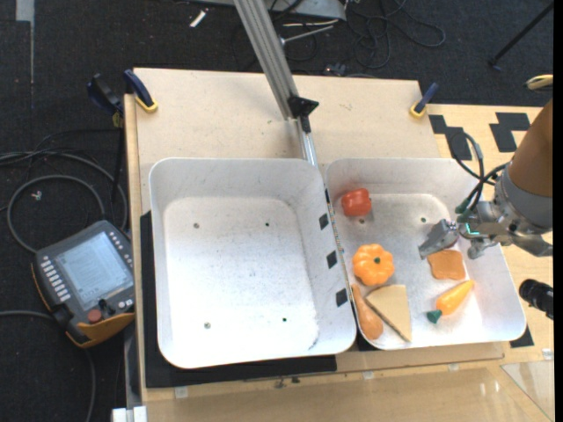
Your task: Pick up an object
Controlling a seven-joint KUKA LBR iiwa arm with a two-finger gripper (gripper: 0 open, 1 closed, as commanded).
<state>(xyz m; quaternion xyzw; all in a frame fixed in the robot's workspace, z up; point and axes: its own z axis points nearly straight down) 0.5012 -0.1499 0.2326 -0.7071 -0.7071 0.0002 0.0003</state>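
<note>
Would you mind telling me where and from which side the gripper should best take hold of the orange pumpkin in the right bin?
Judging from this view, grip the pumpkin across its round body, coming straight down from above. It sits stem-up, and its upper and right sides look open. The sandwich wedge crowds its lower edge and the bin wall is near its left, so the fingers probably fit best at upper-left and lower-right.

Bright, even overhead light falls on the bench [220,112], and the two white bins [176,192] come close to washing out, their rims nearly glaring against the dark floor [53,42], which stays dim with little detail. Shadows are soft and short, a faint one lying under the gripper [444,240] on the right bin's floor. Focus is fair in the middle, though the frame is grainy and small things look slightly soft.
</note>
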